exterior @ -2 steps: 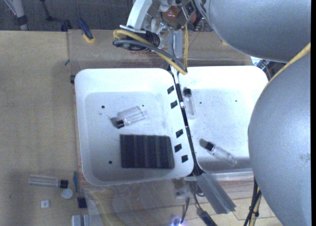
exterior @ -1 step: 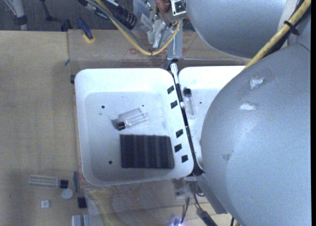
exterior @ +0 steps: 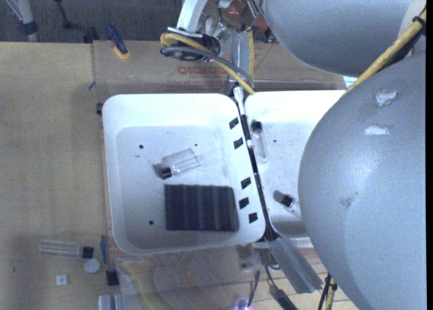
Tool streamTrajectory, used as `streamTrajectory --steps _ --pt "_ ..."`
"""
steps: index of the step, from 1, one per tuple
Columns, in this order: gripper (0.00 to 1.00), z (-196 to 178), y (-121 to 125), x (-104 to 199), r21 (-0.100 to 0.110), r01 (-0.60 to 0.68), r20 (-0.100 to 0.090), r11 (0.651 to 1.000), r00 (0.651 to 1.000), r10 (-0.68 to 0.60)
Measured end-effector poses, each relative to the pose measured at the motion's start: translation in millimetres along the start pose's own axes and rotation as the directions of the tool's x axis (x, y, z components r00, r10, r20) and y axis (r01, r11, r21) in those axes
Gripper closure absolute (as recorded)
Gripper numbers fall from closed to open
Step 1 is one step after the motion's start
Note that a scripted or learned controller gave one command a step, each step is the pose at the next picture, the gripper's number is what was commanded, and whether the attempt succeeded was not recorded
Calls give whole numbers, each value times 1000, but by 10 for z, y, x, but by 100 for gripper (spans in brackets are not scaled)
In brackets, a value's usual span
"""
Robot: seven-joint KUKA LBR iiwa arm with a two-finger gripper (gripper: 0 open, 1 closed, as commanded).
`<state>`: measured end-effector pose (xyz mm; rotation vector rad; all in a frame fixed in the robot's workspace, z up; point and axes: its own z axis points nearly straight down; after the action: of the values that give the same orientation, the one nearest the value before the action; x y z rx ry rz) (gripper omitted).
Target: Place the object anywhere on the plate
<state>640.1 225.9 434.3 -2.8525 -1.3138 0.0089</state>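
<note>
A small clear bottle with a black cap (exterior: 178, 164) lies on its side in the left bin (exterior: 111, 166), just above a dark ribbed rectangular plate (exterior: 201, 207) that rests flat on the bin floor. They lie close together but apart. My gripper (exterior: 236, 65) hangs from the wrist at the top of the view, over the far end of the divider between the two bins, well away from bottle and plate. The big grey arm links cover most of the right side.
The right bin (exterior: 291, 109) holds a small clear vial with a black cap (exterior: 258, 141) near the divider and another dark-capped piece (exterior: 285, 200). A clear vial (exterior: 62, 249) and small parts lie on the bench at lower left. Yellow and black cables (exterior: 193, 48) loop below the wrist.
</note>
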Motion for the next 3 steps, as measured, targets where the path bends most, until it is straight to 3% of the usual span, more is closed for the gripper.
streamTrajectory --steps 1,2,3 --pt "100 -3 129 -248 0 -564 -8 826 826 564" --pt "100 4 310 -933 0 -541 -4 841 841 541" --pt "100 9 354 -1593 2 -397 1 918 918 397"
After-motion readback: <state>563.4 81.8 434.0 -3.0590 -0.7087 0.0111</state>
